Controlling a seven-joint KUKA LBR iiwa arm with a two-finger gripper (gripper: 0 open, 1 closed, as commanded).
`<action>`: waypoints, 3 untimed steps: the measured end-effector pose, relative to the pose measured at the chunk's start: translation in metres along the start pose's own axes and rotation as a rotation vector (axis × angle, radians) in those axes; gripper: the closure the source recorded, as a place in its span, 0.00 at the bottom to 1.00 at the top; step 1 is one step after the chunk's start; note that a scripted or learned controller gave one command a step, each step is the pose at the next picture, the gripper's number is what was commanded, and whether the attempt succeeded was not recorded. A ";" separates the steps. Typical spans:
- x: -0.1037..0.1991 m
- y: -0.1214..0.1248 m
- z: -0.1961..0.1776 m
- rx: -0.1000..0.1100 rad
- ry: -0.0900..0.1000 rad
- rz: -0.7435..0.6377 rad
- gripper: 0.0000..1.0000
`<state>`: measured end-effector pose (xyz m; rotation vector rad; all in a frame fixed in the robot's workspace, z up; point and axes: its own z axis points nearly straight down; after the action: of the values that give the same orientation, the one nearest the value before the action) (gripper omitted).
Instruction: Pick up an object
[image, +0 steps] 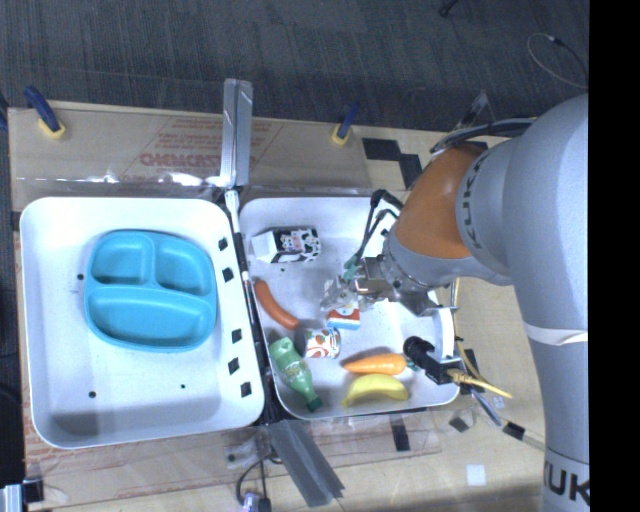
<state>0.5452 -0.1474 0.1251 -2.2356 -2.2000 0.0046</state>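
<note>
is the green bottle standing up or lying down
Lying down: the green bottle rests on its side on the right bin's floor, lengthwise, beside the banana.

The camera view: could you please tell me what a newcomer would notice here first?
Most striking is the grey arm with its orange band, reaching in from the right over the right bin. That bin holds a jumble: sausage, green bottle, carrot, banana. In the left bin lies a blue divided plate.
</note>
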 end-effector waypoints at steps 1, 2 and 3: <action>0.017 0.035 0.034 -0.005 -0.003 -0.473 1.00; 0.016 0.035 0.033 -0.005 -0.003 -0.473 0.00; 0.024 0.053 0.033 -0.005 -0.003 -0.421 0.00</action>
<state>0.5986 -0.1245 0.0923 -1.7289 -2.6235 0.0002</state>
